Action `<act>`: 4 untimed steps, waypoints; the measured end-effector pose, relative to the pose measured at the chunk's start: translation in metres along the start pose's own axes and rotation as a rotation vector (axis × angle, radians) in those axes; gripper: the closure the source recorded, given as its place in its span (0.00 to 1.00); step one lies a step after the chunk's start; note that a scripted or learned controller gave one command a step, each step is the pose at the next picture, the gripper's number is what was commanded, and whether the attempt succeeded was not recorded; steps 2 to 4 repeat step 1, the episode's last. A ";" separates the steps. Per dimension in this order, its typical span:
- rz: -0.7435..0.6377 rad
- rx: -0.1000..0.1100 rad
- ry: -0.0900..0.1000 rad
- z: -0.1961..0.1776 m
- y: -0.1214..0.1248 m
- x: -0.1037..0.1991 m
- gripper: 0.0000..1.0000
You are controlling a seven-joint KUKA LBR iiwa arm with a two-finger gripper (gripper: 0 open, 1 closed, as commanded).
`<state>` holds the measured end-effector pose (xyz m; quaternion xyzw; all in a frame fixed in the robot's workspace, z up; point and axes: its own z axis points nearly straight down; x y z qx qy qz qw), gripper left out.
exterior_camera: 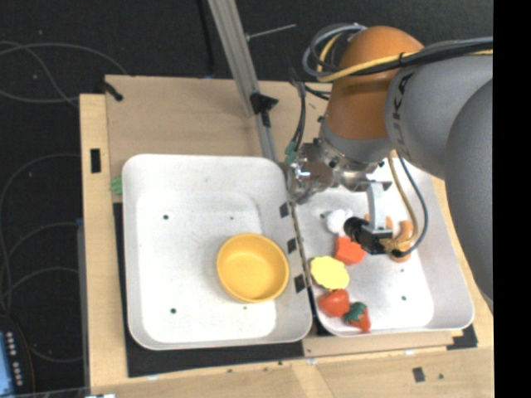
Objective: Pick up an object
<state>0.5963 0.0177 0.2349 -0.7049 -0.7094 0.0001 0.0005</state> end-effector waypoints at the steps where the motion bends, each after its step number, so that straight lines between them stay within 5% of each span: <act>1: 0.001 0.000 0.002 -0.010 -0.018 0.042 1.00; 4: 0.001 0.000 0.002 -0.010 -0.018 0.042 1.00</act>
